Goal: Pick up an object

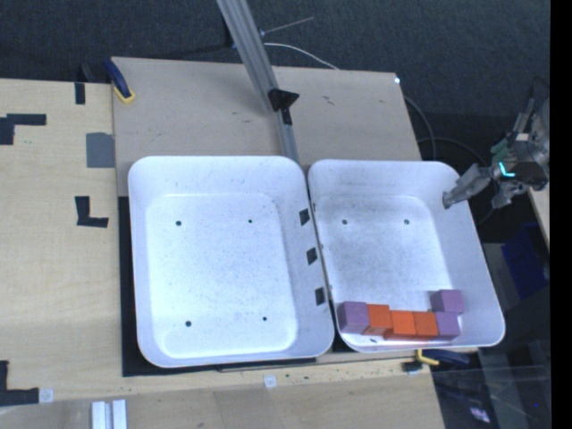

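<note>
Several blocks lie in a row along the near wall of the right bin (465, 239). A purple block (355, 315) is at the left end, orange blocks (402, 322) fill the middle, and two purple blocks (448, 311) stack up at the right end. My gripper (474, 200) hangs over the bin's far right rim, well away from the blocks. It is open, its fingers (463, 188) are spread, and nothing is between them.
The left bin (143, 239) stands beside the right one, with black clips along the shared wall. A slanted metal rail (255, 52) rises behind the bins. A yellow-handled tool (438, 357) lies at the bench's near edge.
</note>
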Robot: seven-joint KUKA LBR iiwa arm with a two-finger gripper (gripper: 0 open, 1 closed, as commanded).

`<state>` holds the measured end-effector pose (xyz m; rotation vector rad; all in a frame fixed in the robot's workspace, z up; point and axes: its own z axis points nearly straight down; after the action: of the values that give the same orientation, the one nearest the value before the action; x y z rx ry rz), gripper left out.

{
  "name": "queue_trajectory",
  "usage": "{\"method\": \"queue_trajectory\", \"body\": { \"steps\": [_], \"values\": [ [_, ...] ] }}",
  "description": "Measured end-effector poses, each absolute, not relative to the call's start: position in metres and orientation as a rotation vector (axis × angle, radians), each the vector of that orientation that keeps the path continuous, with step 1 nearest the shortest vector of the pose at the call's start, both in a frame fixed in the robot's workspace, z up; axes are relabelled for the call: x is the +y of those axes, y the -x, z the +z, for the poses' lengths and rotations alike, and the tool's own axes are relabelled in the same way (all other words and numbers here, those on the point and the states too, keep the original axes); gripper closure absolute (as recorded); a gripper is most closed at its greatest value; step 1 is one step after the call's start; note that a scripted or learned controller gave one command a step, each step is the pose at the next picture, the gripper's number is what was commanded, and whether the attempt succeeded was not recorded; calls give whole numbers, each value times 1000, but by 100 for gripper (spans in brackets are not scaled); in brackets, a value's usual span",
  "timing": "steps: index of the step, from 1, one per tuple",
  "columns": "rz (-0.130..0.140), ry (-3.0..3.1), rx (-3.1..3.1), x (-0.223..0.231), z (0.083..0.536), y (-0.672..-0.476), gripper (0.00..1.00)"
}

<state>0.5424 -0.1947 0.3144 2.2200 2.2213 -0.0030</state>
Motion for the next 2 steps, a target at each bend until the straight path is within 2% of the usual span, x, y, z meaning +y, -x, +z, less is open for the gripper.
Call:
{"method": "queue_trajectory", "body": {
  "steps": [1, 2],
  "values": [
    [-6, -2224, 2230, -150, 256, -521, 0],
    [-1, -2220, 2226, -152, 269, -522, 100]
  ]
}}
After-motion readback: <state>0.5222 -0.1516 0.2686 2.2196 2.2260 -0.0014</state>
